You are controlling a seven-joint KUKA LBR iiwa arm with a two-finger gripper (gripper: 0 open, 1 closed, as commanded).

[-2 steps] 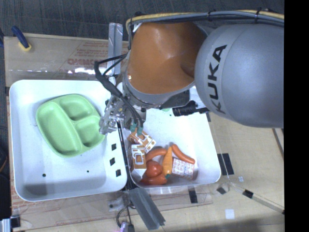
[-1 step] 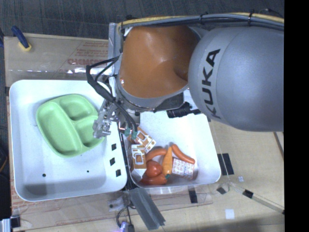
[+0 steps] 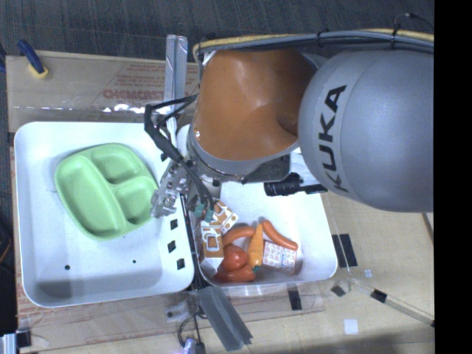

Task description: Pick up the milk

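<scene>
A small white and orange carton (image 3: 214, 228), which looks like the milk, lies at the left end of the right bin (image 3: 318, 220), among other food items. My gripper (image 3: 168, 192) hangs over the divider between the two bins, just left of and above the carton, by the rim of the green plate. Nothing visible is held in it. The arm's orange band and grey wrist cover the upper part of the right bin.
A green divided plate (image 3: 107, 189) lies in the left bin (image 3: 44, 264). Beside the carton are a red tomato-like item (image 3: 234, 259), a carrot (image 3: 255, 248), a sausage (image 3: 279, 234) and a white-and-red labelled box (image 3: 280, 257). Cables (image 3: 158, 127) loop near the wrist.
</scene>
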